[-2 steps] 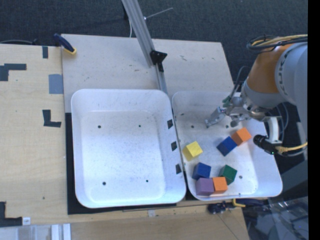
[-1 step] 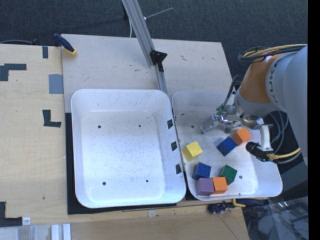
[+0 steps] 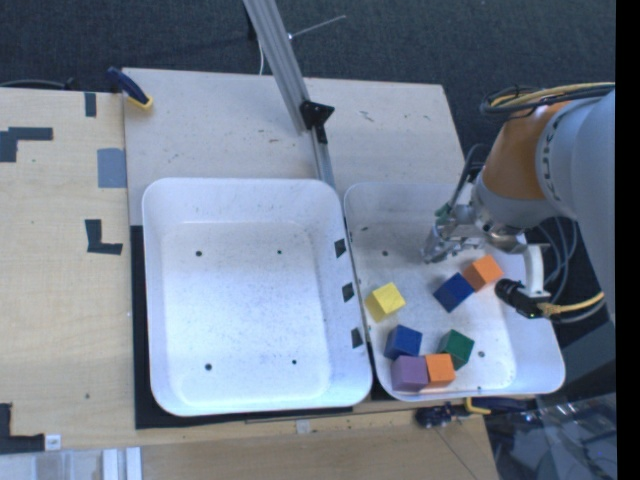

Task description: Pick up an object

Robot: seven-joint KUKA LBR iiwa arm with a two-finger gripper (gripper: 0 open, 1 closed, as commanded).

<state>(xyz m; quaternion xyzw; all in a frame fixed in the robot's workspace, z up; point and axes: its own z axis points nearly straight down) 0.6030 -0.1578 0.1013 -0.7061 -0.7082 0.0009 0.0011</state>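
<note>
My gripper (image 3: 436, 250) reaches down into the right bin (image 3: 400, 213) from the right, its tip near the bin floor in the upper middle. Just right of and below it lie a blue block (image 3: 454, 292) and an orange block (image 3: 485, 271), touching each other. A yellow block (image 3: 386, 300) sits to the lower left of the gripper. Near the bin's front lie another blue block (image 3: 404, 341), a green block (image 3: 458, 347), a purple block (image 3: 409, 372) and a second orange block (image 3: 440, 368). Nothing shows between the fingers.
The left bin (image 3: 245, 298) stands beside the right one, sharing a middle wall. A grey metal bar (image 3: 280, 48) slants down from the top to the bins' junction. Cables (image 3: 560, 303) hang at the right bin's right edge.
</note>
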